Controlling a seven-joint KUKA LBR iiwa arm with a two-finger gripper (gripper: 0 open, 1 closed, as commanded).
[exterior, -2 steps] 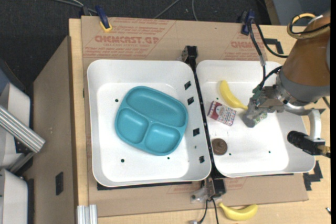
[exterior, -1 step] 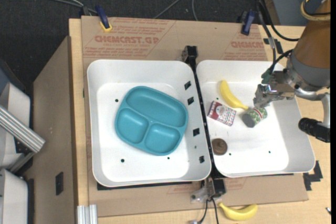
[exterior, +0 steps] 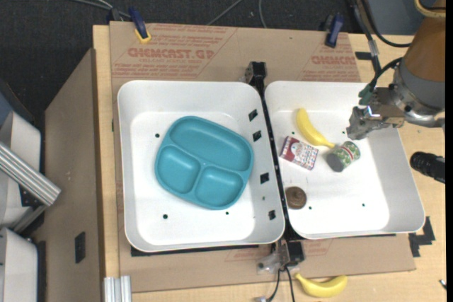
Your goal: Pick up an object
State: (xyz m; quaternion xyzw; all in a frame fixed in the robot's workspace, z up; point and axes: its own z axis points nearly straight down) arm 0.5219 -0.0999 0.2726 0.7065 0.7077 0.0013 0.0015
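The right bin [exterior: 382, 212] holds a yellow banana [exterior: 310, 129], a small red and white carton [exterior: 299, 153], a green and grey can [exterior: 343, 155] lying on its side, and a brown round disc [exterior: 295, 197] near the front left corner. My gripper [exterior: 359, 125] hangs over the right bin, just above and to the right of the can and right of the banana. Nothing shows between its fingers.
The left bin [exterior: 141, 223] holds a teal divided plate [exterior: 204, 161]. A black divider [exterior: 265, 145] runs between the bins. A second banana [exterior: 323, 284] lies outside, on the bench's front edge. Blue clamps [exterior: 139, 25] hold the cardboard at the back.
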